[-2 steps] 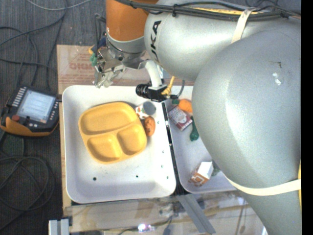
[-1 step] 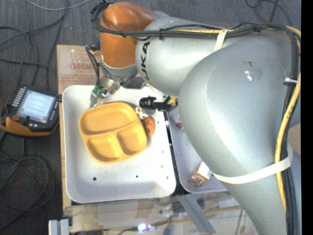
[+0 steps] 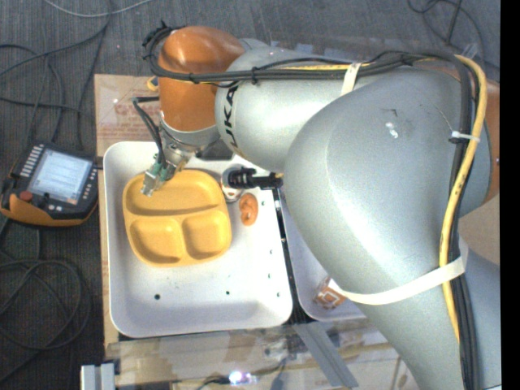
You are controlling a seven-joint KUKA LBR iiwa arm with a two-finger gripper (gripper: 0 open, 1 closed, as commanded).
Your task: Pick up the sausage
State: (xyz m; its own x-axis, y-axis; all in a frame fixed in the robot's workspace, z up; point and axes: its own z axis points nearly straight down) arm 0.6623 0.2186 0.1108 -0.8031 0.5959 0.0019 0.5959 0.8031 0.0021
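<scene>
Roughly upper-left of centre, gripper (image 3: pixel 154 177) hangs over the yellow tray's (image 3: pixel 175 246) upper-left rim, possibly touching; finger gap unreadable, nothing visibly held. Sausage (image 3: pixel 248 208) lies just right of tray in left bin (image 3: pixel 195 307), near the divider; open floor below.

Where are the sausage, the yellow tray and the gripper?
sausage (image 3: pixel 248 208): camera view, middle of the small orange piece just right of the tray.
yellow tray (image 3: pixel 175 215): camera view, ridge between its compartments.
gripper (image 3: pixel 153 179): camera view, fingertips over the tray's upper left rim.
</scene>
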